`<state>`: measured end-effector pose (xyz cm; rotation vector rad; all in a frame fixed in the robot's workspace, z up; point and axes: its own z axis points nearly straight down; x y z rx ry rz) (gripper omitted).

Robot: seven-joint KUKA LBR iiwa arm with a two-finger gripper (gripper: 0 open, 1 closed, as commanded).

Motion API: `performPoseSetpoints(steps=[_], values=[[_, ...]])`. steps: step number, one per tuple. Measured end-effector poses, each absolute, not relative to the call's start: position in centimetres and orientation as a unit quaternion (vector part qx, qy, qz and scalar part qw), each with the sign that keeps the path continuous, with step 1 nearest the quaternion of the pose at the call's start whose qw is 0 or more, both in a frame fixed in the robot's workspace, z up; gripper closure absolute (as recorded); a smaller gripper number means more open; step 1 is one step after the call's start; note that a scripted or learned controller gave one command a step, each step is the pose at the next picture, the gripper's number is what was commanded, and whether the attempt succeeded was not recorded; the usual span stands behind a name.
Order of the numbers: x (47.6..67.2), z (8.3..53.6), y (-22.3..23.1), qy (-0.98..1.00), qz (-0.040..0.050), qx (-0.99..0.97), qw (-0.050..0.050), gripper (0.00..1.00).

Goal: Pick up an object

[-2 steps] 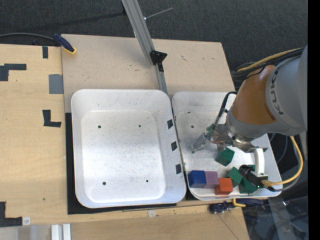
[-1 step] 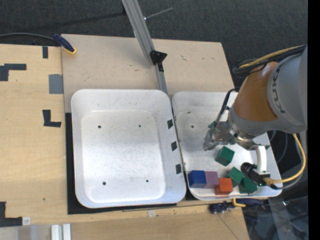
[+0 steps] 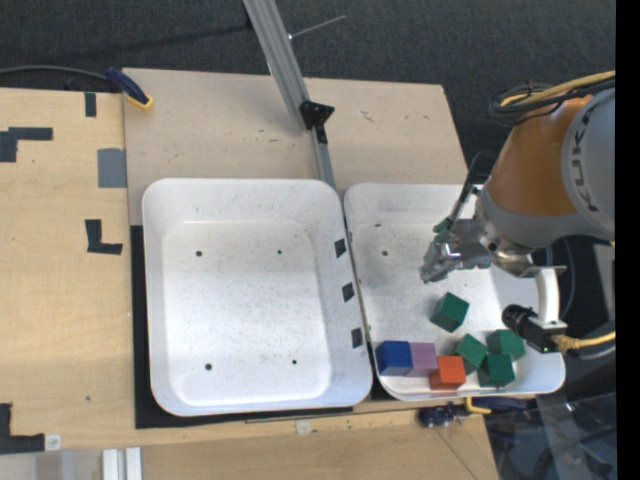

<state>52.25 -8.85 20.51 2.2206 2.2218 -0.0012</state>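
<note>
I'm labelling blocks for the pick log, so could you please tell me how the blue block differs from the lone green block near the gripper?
The blue block sits at the right bin's front edge, touching a purple block; the green block stands alone, nearer the gripper. Blue lies square to the bin's edge; green is turned at an angle. Both are small cubes of similar size in the same bin.

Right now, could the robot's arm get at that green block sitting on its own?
Probably yes. The tool hangs just above and left of the green block, which stands apart from the other blocks.
</note>
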Motion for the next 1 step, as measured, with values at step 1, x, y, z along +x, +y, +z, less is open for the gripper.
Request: performPoseSetpoints(steps=[1], values=[[52.28, 20.93, -8.80, 0.707, -0.0001, 0.707, -0.001, 1.00]])
